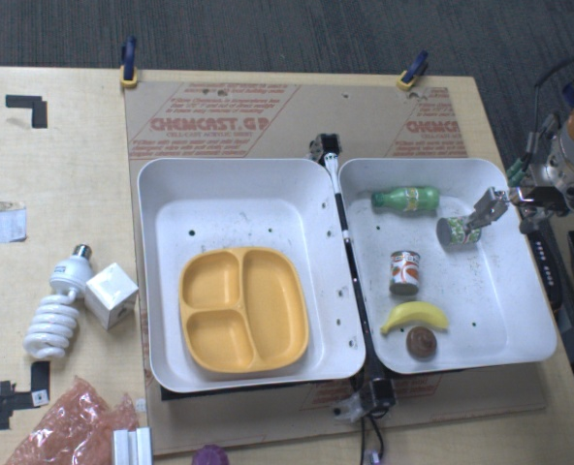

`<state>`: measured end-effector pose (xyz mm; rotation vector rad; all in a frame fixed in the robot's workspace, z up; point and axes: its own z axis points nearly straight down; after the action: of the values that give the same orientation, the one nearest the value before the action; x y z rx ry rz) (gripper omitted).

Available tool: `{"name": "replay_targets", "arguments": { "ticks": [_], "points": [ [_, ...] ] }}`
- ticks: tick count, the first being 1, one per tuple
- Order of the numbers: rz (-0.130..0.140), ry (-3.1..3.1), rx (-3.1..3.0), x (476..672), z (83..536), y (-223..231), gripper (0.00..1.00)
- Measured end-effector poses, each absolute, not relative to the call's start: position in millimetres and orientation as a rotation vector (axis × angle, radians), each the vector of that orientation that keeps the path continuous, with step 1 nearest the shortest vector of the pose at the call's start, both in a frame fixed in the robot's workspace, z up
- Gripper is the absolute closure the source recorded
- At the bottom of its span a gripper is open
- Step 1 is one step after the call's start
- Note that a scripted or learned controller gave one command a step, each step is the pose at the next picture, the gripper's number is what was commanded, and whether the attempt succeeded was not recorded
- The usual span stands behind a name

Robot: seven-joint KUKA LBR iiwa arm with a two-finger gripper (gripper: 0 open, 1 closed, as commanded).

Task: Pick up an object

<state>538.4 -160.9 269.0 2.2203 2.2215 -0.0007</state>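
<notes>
The claw (476,223) reaches in from the right over the right shallow white bin (520,342), its metal fingers angled down to the left and closed around a small grey cylindrical can (454,231) that lies tilted at the far right part of that bin. Just left of the can, near the far wall, a green plastic bottle with a yellow label (406,200) lies on its side. Nearer, at the bin's middle, a small tin with a red and white label (404,272) stands upright. Nearer still lies a yellow banana (414,316), and a round brown fruit-like object (422,341) touches its near edge.

The left shallow white bin (161,211) holds a yellow plastic divided plate with three compartments (243,310). On the counter (64,192), well left of the bins, a white spiral light bulb (56,310) lies beside a small white cube (111,294). A crumpled pinkish-red mesh bag (69,426) sits at the near left corner.
</notes>
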Motion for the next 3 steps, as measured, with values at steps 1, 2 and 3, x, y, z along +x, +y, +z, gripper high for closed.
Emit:
{"name": "replay_targets", "arguments": {
  "ticks": [1, 2, 3],
  "points": [
    [0.000, 2.220, 2.223, 539.2, 92.4, -174.6, 0.00],
    [0.001, 2.219, 2.224, 485.2, 92.4, -145.3, 0.00],
    [0.003, 2.215, 2.223, 486.7, 102.4, -145.9, 1.00]
  ]
}}
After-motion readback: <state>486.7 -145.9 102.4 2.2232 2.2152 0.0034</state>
